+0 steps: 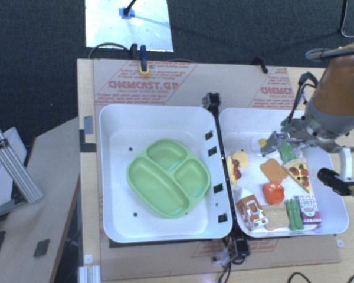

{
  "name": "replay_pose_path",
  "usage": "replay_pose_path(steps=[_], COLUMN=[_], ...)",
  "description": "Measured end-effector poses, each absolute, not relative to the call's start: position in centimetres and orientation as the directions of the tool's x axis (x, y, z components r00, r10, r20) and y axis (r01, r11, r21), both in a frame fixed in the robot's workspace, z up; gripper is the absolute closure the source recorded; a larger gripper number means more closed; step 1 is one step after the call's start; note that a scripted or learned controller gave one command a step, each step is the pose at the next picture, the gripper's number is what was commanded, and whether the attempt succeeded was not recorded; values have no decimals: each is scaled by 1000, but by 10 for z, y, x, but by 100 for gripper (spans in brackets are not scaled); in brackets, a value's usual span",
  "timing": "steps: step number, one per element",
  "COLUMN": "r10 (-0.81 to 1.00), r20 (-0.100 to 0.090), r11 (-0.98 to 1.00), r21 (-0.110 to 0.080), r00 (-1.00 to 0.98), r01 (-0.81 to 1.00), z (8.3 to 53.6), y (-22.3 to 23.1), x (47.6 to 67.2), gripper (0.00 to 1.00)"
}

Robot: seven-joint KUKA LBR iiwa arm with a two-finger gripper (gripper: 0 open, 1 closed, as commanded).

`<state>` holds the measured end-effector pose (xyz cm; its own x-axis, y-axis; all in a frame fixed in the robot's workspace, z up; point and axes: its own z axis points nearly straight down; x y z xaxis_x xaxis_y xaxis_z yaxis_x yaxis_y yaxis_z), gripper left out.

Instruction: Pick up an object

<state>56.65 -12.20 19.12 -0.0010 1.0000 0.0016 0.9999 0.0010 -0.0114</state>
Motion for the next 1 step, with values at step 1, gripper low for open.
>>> replay_pose_path(steps=[1], r10=[1000], r20=[0], r11=[3], r21=[1], r00=[-3], r01=[1000], z=[198], y=[-122], x=[570], gripper=[0])
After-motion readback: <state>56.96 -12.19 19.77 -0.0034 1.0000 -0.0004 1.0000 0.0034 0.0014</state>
